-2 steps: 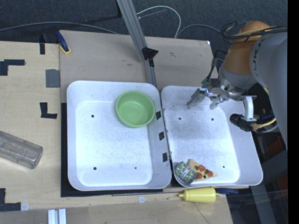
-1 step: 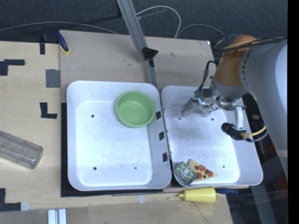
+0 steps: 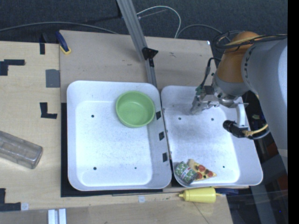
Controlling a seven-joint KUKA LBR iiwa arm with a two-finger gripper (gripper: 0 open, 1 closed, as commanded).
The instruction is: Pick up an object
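A green bowl (image 3: 135,108) rests in the upper right part of the left bin (image 3: 84,139). A small colourful packet (image 3: 192,170) lies at the near edge of the right bin (image 3: 233,157). A yellow bottle-like object (image 3: 200,195) lies on the bench just in front of that bin. My gripper (image 3: 195,109) hangs over the far part of the right bin, with its fingers close together and nothing visible between them. It is well away from the packet and from the bowl.
A slanted grey pole (image 3: 134,27) with a black clamp crosses the bench behind the bins. A clear plastic cylinder (image 3: 18,149) lies on the bench at far left. The grey arm (image 3: 261,78) fills the right side.
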